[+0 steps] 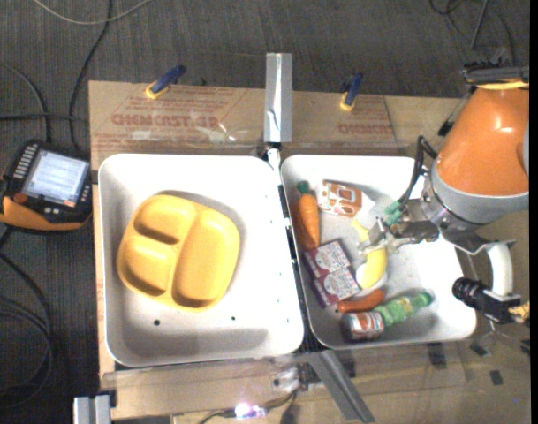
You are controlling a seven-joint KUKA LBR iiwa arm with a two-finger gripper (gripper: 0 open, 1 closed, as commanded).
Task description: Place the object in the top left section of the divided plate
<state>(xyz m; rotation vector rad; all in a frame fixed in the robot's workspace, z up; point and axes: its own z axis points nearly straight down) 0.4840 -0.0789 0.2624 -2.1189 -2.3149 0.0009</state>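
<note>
at the near edge of the right bin [445, 329], a can [366, 325] and a green bottle [403, 306] are seen lying on their sides, end to end. just behind them a red sausage [361, 301] is laid, touching a purple packet [333, 269]. a yellow banana [373, 270] is found just beside the packet, under the jaws [385, 230], which are poised low over the bin; whether they are open or closed cannot be told, and nothing is seen held between them. the arm [482, 153], grey and orange, is reached in from the right. a carrot [307, 219] is laid along the bin's left wall, and an orange-and-white carton [341, 198] is set farther back. in the left bin [118, 325] the yellow plate [180, 250] is placed near the middle, tilted in view, its sections unfilled. a pendant [48, 184] is rested left of the bins. farther off, two clamps [164, 80] are fixed on the cardboard surface [207, 117].
</note>
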